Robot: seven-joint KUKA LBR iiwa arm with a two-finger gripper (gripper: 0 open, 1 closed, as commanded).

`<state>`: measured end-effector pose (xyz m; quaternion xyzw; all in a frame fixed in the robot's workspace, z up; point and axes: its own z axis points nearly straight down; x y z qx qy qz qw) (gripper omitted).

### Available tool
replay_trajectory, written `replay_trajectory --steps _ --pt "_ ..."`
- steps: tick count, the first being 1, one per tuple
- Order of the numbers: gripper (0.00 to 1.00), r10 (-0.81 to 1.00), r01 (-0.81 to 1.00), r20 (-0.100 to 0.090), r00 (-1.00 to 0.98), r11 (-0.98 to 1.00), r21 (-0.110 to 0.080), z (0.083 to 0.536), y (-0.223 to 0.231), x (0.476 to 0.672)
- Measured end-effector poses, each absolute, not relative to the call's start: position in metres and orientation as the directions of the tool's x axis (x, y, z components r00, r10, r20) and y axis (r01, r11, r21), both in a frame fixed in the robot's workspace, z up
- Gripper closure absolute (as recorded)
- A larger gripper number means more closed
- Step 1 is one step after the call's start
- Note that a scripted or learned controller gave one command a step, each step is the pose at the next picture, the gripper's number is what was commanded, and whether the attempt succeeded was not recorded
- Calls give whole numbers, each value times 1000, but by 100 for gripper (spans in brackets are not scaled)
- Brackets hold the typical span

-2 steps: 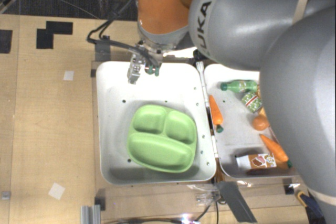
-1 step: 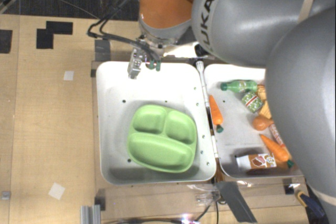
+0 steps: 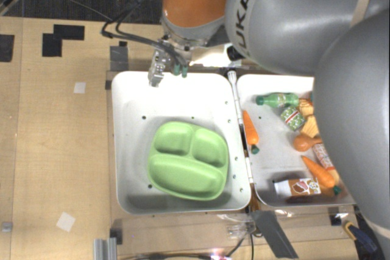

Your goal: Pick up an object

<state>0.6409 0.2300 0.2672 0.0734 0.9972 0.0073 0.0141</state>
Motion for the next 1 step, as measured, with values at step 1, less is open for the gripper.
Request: replay_trajectory --steps 1 --pt "100 145 145 -36 -989 989 22 281 231 643"
